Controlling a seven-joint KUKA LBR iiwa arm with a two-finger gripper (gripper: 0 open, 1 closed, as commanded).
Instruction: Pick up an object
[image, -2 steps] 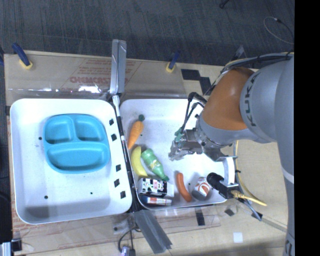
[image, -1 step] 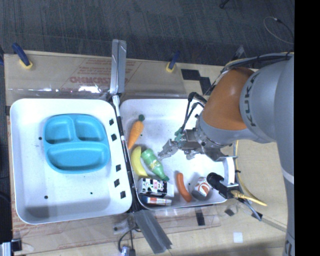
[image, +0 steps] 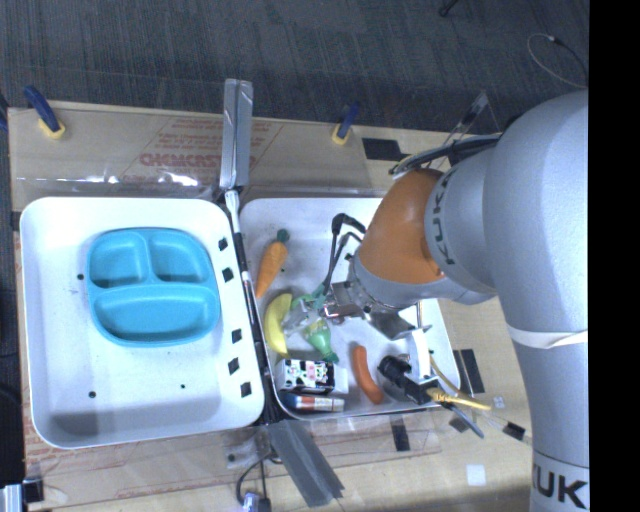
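Camera view shows the candidate objects grouped in the right bin (image: 300, 206). A yellow banana (image: 277, 322) lies near the bin's left wall, and a green toy vegetable (image: 322, 343) sits just beside it, toward the bin's centre. The gripper (image: 325, 303) is positioned low over these 2 items, close to the banana's upper end. Its state, released or clenched, cannot be determined, and no object is visibly grasped.

An orange carrot (image: 270, 266) lies above the banana, its green tip pointing toward the far wall. A small black-and-white patterned box (image: 307, 375) rests below the green vegetable, with a red and black tube (image: 318, 404) against the near wall. An orange-red sausage-shaped item (image: 366, 374) lies to the right of the box.

The grey arm (image: 530, 230) enters from the right, its orange band (image: 400, 235) above the bin. The left bin (image: 50, 330) holds 1 blue divided plate (image: 150, 285).
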